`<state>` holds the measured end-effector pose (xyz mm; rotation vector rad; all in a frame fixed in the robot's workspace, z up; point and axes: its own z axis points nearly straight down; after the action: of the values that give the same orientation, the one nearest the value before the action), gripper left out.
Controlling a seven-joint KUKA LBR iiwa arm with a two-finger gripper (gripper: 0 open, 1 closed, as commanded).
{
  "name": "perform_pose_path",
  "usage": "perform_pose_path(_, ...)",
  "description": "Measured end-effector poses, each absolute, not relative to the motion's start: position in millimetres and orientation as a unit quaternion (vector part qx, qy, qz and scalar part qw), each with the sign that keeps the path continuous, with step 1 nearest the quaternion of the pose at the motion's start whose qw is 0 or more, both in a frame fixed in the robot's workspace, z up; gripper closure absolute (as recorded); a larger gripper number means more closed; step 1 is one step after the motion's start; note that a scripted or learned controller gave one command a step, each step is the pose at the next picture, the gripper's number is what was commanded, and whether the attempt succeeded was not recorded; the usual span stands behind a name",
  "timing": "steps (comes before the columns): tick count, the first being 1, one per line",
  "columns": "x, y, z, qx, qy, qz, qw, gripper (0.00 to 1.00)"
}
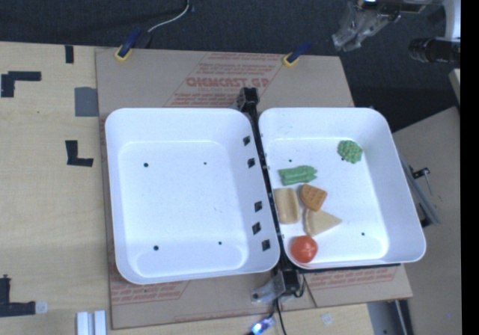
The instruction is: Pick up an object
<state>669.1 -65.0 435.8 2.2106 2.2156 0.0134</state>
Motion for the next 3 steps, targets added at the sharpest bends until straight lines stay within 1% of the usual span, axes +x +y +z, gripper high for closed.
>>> perform_pose_path(1, 668.0, -137, 498, 0.709, 0.706, 0.0009, 0.004, 1.00)
perform_pose_path(2, 668.5, -79, 459, 0.705, 0.709, -0.0011, -0.002, 1.00)
perform_pose_path(3, 667.9, -151, 515, 0.709, 0.706, 0.0004, 0.003, 1.00)
